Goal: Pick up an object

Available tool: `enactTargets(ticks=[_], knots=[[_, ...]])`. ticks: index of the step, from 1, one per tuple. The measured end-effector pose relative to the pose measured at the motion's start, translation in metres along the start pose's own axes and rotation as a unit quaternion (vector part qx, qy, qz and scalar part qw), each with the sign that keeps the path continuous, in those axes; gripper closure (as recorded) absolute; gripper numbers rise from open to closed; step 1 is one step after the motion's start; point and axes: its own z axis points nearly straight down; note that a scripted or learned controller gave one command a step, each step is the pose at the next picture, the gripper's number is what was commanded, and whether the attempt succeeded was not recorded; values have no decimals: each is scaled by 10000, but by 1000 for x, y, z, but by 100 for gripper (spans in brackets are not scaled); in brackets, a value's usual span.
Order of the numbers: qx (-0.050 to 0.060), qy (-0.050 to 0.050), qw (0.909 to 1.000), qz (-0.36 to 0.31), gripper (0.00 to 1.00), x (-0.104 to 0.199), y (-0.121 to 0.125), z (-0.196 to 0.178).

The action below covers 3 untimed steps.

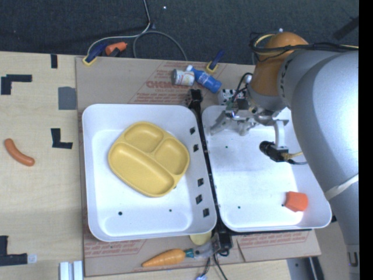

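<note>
**Claw low over the right bin's far corner, orange piece lying apart**

The grey arm [326,115] with its orange band [274,63] reaches in from the right and bends down over the far end of the right bin [256,214]. The claw [236,121] sits low at that bin's upper left corner; whether it is open or closed cannot be told from here, and nothing can be seen in its grip.

A small orange object [296,201] lies in the right bin near its near right corner, well apart from the claw. The left bin [99,214] holds a yellow divided plate [148,158], lying flat around its middle.

On the desk [35,214] outside the bins, a toy sausage [19,152] lies far to the left, a toy carrot [165,258] lies just below the left bin, and a blue-and-white bottle [197,77] lies on its side beyond the bins. An orange-handled clamp [105,51] grips the cardboard sheet [134,80] under the bins at its far left corner.
</note>
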Motion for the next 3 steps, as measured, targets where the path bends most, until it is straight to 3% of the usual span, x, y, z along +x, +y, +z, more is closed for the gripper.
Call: enactTargets(ticks=[1,2,3], knots=[[-3,-9,10000,-8,100,0,0,-11],[2,-16,10000,-6,0,0,0,-10],[7,0,10000,13,0,-30,-1,-27]])
